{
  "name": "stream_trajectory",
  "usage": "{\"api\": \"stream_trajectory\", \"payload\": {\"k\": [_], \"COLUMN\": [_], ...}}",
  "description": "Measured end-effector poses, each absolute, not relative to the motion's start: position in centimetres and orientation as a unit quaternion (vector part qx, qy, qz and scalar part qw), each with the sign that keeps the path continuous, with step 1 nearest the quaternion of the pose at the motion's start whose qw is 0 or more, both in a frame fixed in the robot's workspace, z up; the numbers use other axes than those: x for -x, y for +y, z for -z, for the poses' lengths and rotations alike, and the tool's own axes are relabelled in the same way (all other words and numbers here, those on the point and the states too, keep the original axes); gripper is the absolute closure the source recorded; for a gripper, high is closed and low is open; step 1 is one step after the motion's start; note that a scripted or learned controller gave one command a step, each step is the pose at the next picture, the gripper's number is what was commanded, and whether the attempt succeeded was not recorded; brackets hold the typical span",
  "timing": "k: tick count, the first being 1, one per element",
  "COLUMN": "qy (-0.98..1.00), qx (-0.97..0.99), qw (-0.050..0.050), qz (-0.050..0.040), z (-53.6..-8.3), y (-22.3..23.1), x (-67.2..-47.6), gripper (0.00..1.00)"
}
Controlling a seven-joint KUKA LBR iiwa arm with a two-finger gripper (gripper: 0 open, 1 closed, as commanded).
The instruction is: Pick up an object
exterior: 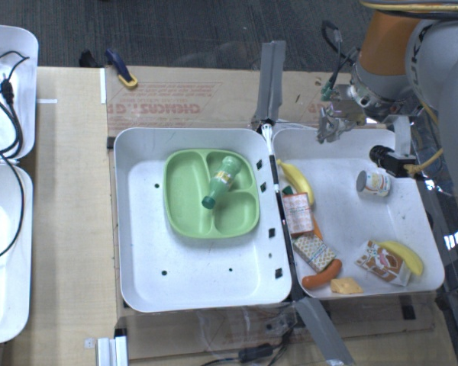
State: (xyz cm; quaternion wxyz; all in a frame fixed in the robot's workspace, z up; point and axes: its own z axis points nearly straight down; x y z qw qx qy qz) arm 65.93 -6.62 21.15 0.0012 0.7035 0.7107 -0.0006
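Landmark: the right bin (412,296). At its near rim we see a hot dog (321,274), a yellow chunk (346,285), and a carton (382,263) touching a banana (406,255). Further back in that bin: a snack pack (298,213), a second banana (296,181), a small can (374,183). Left of that bin, a green bottle (218,181) lies on a green plate (185,212). The gripper (332,128) hovers over the bin's far rim, apparently empty; we can't tell its finger state.

Red upside-down print on cardboard sheet (168,97) behind bins, approx. "CHEMCA…", rest illegible.
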Motion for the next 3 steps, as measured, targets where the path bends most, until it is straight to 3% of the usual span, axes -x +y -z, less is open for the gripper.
{"api": "stream_trajectory", "payload": {"k": [1,2,3], "qy": [0.711,0.752,0.778], "qx": [-0.704,-0.659,-0.628], "qw": [0.001,0.001,0.000], "qz": [0.0012,0.0003,0.0000], "z": [-21.1,-9.2,-9.7], "y": [-6.6,-9.9,-14.6], "x": [-65.9,-65.5,-59.3], "gripper": [0.00,0.00,0.00]}}
